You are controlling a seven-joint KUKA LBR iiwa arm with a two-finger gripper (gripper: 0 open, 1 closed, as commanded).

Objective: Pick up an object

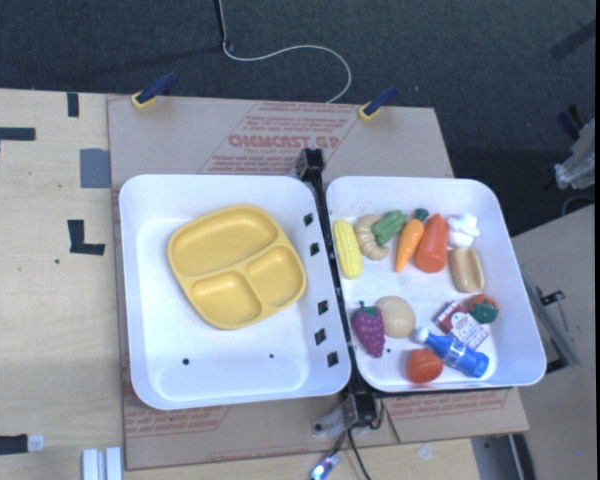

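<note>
Two shallow white bins are seen side by side on a cardboard-covered tabletop (270,133), with no object yet lifted. The left bin (145,298) holds a single yellow divided plate (235,266), laid flat near its middle. The right bin (500,218) is crowded with toy food. An ear of corn (347,248) lies along the left wall. A green vegetable (388,226), a carrot (409,245) and a red-orange piece (432,243) are packed beside it, and a hot dog bun (467,268) lies toward the right. Lower down, purple grapes (368,330) are pressed against a beige potato-like piece (395,316). A blue bottle (458,355) is wedged between a red tomato (424,366) and a small red-and-white carton (458,320).

Whether the gripper is open or closed cannot be told from this view.

The crowding is judged the main hazard. A descent into the upper row could be blocked by a neighbouring piece, or two items could be caught at once. The rounded, smooth toys are likely to be squeezed out sideways if they are pinched off-centre. The corn, close to the bin wall, may leave too little room on that side. The plate is thought too wide and flat to be gripped anywhere but at its rim.
</note>
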